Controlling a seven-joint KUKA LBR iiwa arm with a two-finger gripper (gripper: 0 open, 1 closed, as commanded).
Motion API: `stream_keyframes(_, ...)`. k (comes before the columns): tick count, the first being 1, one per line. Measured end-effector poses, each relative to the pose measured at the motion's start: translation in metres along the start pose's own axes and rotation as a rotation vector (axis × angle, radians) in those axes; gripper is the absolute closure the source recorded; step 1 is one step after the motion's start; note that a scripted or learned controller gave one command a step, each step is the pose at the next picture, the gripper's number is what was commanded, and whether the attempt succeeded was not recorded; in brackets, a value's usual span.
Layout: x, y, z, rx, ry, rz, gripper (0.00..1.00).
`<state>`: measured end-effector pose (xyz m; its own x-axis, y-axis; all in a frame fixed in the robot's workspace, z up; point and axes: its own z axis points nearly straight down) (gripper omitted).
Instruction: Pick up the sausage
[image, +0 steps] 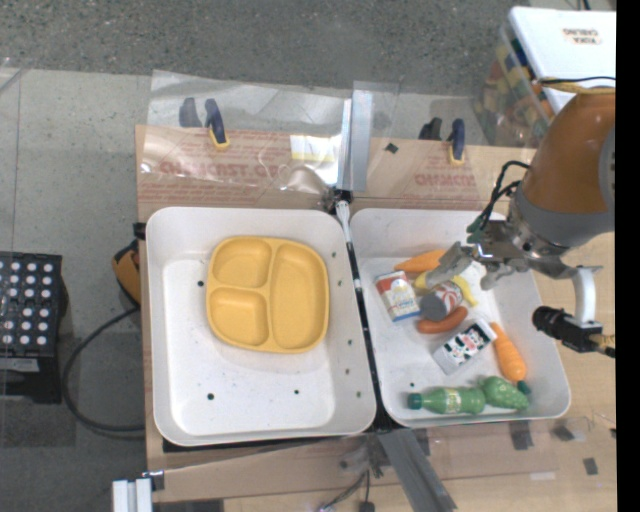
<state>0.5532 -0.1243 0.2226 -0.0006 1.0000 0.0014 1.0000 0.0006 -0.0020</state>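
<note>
The sausage (442, 321) is a short reddish-brown link lying near the middle of the right bin (548, 395), just below a grey lump (436, 302). My gripper (470, 266) hangs over the upper middle of that bin, above and slightly right of the sausage. Its two fingers are spread apart and open, with nothing held between them. One finger (452, 262) points down-left toward the grey lump.
Crowded around the sausage are a small carton (400, 297), a black-and-white carton (465, 346), two carrots (418, 263) (510, 358), a green bottle (448, 401) and a green vegetable (505, 393). The left bin (180, 380) holds a yellow divided plate (268, 293).
</note>
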Motion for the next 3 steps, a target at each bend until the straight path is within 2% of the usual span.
stream_keyframes(1,-0.0606,0.0017,0.1298,-0.002,-0.002,0.032,0.0)
stream_keyframes(2,-0.0619,0.0008,0.1208,-0.001,-0.001,0.035,1.0)
stream_keyframes(3,-0.0619,0.0008,0.1209,-0.001,-0.001,0.036,0.0)
